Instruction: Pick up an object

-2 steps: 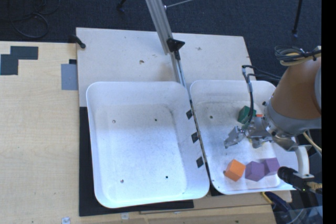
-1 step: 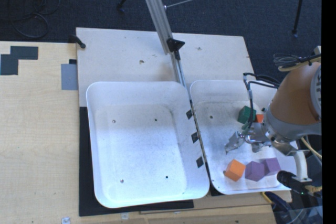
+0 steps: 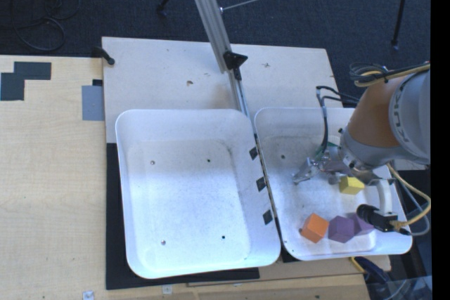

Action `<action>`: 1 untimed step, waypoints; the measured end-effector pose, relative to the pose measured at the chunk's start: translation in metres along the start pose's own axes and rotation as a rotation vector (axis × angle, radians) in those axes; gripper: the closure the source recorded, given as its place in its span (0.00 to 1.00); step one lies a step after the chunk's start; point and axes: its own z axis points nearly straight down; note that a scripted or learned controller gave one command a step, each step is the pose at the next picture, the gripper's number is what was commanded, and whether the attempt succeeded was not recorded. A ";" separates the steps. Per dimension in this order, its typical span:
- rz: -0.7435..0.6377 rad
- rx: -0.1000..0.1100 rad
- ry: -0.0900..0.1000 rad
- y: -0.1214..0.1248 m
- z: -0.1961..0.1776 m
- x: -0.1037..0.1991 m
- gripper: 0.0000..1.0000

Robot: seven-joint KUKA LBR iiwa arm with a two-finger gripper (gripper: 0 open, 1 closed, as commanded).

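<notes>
Arm (image 3: 387, 116) reaches into right bin (image 3: 281, 130) from right. Pincer (image 3: 313, 171) low over bin floor; whether open or shut, cannot tell; nothing visibly held. Yellow block (image 3: 351, 185) just beside wrist. Orange block (image 3: 315, 227) and purple block (image 3: 342, 228) near front wall, side by side. Left bin (image 3: 133, 151) on counter (image 3: 49, 172) alongside.

Judged step: approach, no grasp yet. Next move calls for centring over one block, descending, closing on it.

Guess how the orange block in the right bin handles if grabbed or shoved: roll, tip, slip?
The orange block looks flat-faced and boxy, so it would probably slide, not roll. It seems rigid and likely light. It sits by the purple block, so a shove may move both.
</notes>
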 end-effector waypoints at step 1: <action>0.001 -0.001 0.000 0.071 -0.002 -0.010 0.00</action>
